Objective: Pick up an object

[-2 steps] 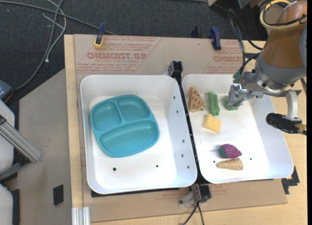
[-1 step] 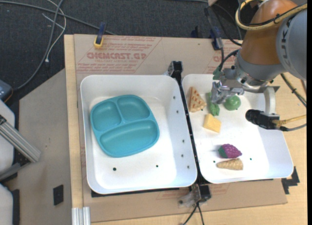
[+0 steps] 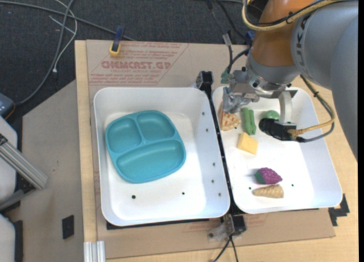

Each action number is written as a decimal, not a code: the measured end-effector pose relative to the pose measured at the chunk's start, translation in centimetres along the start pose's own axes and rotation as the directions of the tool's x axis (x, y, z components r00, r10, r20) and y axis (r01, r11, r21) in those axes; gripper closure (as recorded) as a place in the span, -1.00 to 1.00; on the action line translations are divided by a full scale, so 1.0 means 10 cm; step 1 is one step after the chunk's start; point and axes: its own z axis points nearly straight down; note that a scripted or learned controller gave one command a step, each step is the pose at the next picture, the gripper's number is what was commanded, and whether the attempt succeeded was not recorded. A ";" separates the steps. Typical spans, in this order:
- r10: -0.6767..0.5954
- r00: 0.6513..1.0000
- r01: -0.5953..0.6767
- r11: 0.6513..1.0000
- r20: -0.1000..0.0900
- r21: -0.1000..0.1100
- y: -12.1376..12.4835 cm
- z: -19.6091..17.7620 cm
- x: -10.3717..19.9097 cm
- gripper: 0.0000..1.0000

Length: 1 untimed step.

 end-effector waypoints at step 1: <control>-0.001 1.000 0.001 1.000 0.000 0.000 0.08 -0.13 0.50 1.00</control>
